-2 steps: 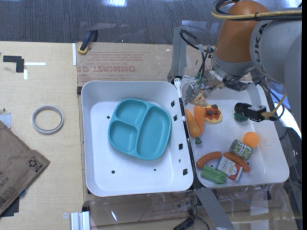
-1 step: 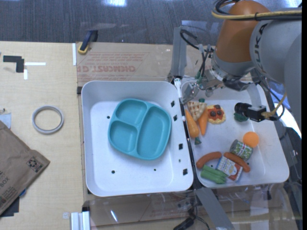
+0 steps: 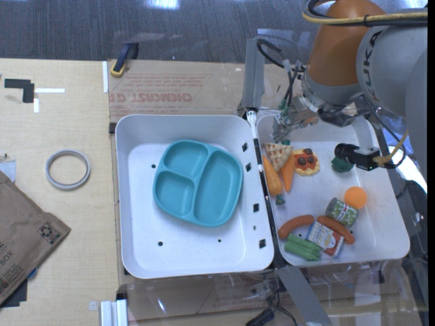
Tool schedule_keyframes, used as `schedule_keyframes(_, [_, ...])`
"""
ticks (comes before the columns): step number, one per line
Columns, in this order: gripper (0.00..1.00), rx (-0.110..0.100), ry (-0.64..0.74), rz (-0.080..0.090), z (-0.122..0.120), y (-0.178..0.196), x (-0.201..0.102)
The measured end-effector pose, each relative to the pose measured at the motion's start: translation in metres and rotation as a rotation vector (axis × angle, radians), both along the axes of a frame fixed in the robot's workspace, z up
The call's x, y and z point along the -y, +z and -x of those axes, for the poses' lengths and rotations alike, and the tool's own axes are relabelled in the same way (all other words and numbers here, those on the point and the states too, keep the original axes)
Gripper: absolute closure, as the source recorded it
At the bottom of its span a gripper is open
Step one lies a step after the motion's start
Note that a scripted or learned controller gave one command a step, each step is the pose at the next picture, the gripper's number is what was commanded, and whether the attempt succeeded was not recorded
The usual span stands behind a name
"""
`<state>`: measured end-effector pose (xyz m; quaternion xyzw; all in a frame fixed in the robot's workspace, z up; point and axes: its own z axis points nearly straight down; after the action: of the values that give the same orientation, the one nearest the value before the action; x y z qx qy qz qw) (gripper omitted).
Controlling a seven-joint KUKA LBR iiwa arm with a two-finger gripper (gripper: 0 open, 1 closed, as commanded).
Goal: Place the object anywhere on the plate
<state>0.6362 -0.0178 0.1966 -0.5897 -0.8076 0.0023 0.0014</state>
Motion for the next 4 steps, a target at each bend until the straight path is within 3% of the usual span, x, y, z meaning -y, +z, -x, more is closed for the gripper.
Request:
schedule_keyframes(1, [1.0, 0.002, 0.376, -0.003, 0.04, -0.007, -0.011])
schedule_keyframes(2, [1.0, 0.003, 0.643, -0.003, 0.037, -0.007, -0.09])
schedule_keyframes(3, [1.0, 0.003, 0.637, -0.003, 0.036, 0.001, -0.088])
schedule_keyframes(4, [1.0, 0.005, 0.511, -0.001, -0.016, 0.023, -0.012])
